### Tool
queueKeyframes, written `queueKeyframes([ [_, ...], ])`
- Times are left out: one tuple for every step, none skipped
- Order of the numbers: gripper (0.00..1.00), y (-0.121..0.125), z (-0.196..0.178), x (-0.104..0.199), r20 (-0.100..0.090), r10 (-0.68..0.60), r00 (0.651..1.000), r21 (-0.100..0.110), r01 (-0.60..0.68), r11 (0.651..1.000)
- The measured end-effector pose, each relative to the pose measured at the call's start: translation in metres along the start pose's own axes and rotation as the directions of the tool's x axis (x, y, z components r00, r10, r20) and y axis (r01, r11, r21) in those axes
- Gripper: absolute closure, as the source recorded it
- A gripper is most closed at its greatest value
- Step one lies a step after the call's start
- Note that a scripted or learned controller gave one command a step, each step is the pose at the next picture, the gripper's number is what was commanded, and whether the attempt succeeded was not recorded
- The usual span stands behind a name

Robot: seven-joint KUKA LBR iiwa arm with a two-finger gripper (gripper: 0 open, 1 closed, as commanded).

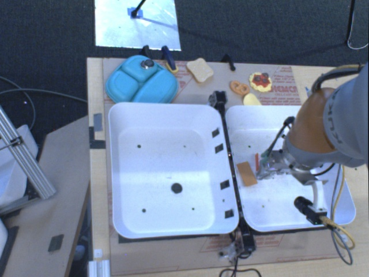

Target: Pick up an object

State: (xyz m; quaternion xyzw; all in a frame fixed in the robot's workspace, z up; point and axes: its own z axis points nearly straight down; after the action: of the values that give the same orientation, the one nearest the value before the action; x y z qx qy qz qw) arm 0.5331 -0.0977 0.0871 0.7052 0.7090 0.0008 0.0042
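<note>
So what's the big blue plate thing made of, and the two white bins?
The blue divided plate looks like smooth moulded plastic: one even colour, rounded edges, a soft shine. The two white bins also look like plastic, matte to slightly glossy, with rounded corners and thin rims. I can't be sure from a picture alone.

Two glossy, smooth white plastic bins (167, 126), shiny blue plastic divided plate (141, 82), matt tan wooden-looking block (247, 173), brushed grey metal arm (340, 126) with satin orange band
</note>
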Motion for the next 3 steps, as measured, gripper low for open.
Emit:
queueKeyframes([
  [1.00, 0.003, -0.104, 0.069, -0.007, -0.007, 1.000, -0.005, 0.007, 1.000],
  [1.00, -0.045, -0.163, 0.084, -0.006, -0.001, 1.000, 0.001, 0.001, 1.000],
  [1.00, -0.043, -0.224, 0.121, -0.007, -0.004, 1.000, -0.002, 0.004, 1.000],
])
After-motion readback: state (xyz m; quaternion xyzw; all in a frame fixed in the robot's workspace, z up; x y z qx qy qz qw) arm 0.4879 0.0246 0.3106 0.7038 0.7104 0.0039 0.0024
